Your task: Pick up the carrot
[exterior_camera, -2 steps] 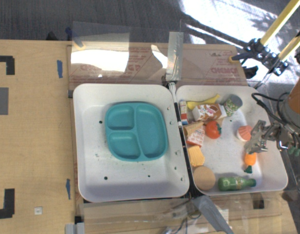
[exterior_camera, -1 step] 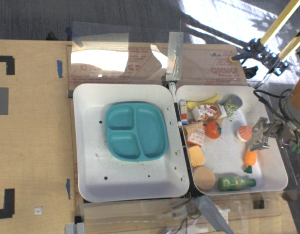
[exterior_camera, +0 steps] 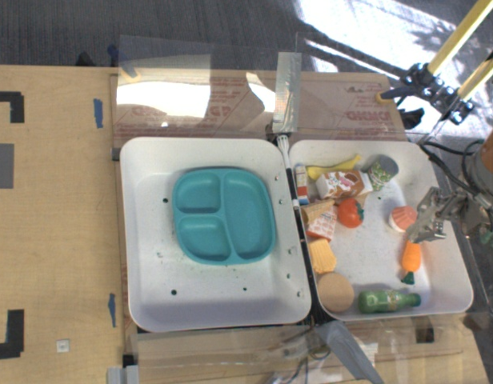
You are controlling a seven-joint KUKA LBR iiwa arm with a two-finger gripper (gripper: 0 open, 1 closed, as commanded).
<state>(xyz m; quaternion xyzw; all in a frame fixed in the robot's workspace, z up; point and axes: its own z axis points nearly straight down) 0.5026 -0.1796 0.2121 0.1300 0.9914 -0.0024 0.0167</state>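
Note:
The orange carrot (exterior_camera: 411, 258) with a green tip lies in the right bin (exterior_camera: 454, 298), near its right wall, pointing toward the front. My gripper (exterior_camera: 432, 221) hangs at the bin's right side, just above and slightly right of the carrot's thick end. Nothing is seen held in it. A pale orange-and-white piece (exterior_camera: 402, 218) lies just left of the gripper.
The right bin also holds a green bottle (exterior_camera: 389, 299), a tan round item (exterior_camera: 336, 291), a red tomato (exterior_camera: 350, 214), a yellow banana (exterior_camera: 336, 167) and several packets along its left wall. The left bin (exterior_camera: 142, 294) bears a teal divided plate (exterior_camera: 225, 214).

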